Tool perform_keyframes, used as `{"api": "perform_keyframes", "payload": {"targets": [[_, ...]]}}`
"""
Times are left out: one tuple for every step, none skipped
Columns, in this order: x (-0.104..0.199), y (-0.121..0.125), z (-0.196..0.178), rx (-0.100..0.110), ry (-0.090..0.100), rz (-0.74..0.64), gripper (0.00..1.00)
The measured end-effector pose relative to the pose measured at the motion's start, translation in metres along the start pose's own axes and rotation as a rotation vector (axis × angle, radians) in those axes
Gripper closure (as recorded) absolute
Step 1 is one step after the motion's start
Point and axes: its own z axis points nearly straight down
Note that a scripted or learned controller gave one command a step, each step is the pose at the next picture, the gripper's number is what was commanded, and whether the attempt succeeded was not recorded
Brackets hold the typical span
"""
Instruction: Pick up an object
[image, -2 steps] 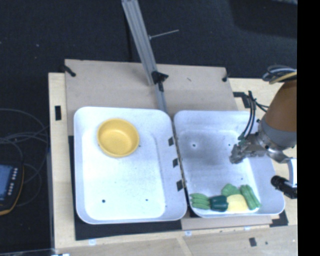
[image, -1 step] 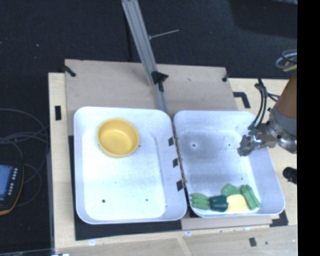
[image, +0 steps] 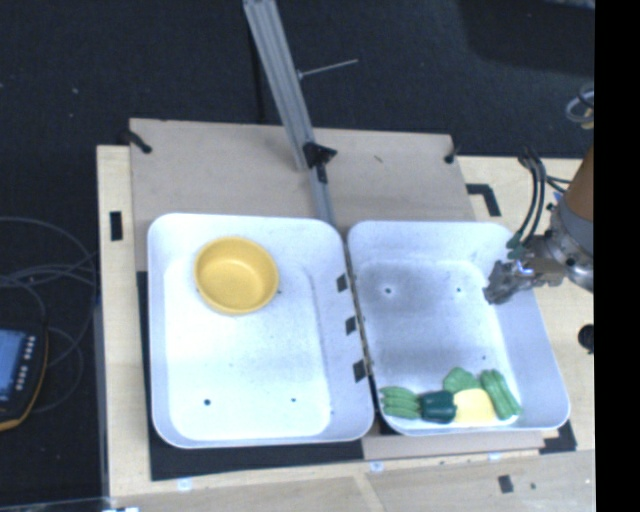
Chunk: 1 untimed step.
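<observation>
A yellow bowl (image: 237, 275) sits upright in the far left part of the left bin (image: 170, 400). Several small items lie crowded at the near edge of the right bin (image: 420, 250): a green ridged piece (image: 399, 401), a dark green block (image: 437, 406), a yellow block (image: 474, 405), and a striped green piece (image: 499, 393). My gripper (image: 500, 283) hangs over the right bin's right rim, well behind the cluster, with nothing seen in it.
A grey metal post (image: 290, 100) rises slantwise from behind the seam between the bins. Black clips (image: 352, 325) mark that seam. A pendant with a screen (image: 18, 370) lies off the bench at left. Cables (image: 535, 195) hang by the wrist.
</observation>
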Motion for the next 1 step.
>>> {"api": "perform_keyframes", "payload": {"targets": [[0.0541,0.0148,0.0131,0.003,0.002,-0.004,1.00]]}}
